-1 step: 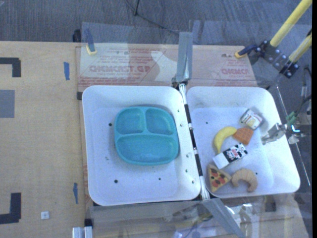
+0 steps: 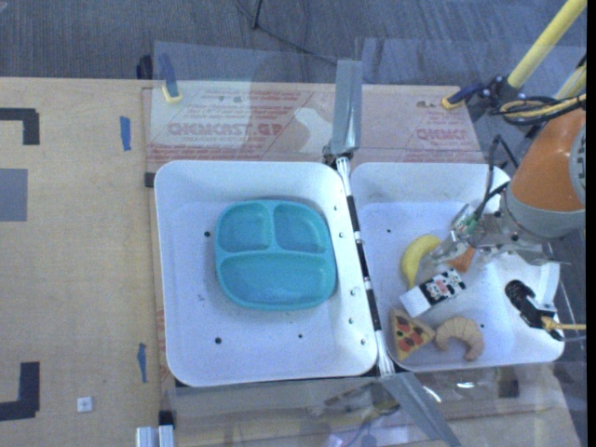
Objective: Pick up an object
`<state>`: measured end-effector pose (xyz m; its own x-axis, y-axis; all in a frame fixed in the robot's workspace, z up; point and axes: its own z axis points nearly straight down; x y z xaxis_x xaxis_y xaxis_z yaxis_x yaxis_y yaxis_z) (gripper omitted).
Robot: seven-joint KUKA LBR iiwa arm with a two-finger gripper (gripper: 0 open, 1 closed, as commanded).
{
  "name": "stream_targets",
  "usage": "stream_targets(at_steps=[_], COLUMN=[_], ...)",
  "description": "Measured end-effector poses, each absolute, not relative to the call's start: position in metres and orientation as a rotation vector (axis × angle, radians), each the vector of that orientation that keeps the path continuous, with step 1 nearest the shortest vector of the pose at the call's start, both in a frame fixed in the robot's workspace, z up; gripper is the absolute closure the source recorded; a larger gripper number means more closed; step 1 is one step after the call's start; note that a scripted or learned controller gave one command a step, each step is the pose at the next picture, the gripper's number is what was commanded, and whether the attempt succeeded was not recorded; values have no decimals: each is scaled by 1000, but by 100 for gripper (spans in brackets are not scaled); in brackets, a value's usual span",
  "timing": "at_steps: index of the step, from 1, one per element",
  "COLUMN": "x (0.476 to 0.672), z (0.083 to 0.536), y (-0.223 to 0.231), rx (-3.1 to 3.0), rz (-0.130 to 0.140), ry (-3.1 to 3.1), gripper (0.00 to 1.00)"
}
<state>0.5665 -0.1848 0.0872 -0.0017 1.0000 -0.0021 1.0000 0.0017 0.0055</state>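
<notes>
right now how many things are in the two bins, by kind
plate: 1, teal, in the left bin
banana: 1
pizza slice: 1
croissant: 1
carton: 1, black and white
total: 5, four of them in the right bin, where the gripper is

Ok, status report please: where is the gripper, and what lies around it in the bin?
Gripper low in right bin, beside banana. Nothing seen held. Small box, pizza slice, croissant close by. Blue plate in left bin.
</notes>
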Motion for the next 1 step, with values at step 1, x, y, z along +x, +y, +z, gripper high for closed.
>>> stream_targets(at_steps=[1], x=[567], z=[99], y=[-187], rx=[2215], rz=[6], ry=[2211], gripper=[100])
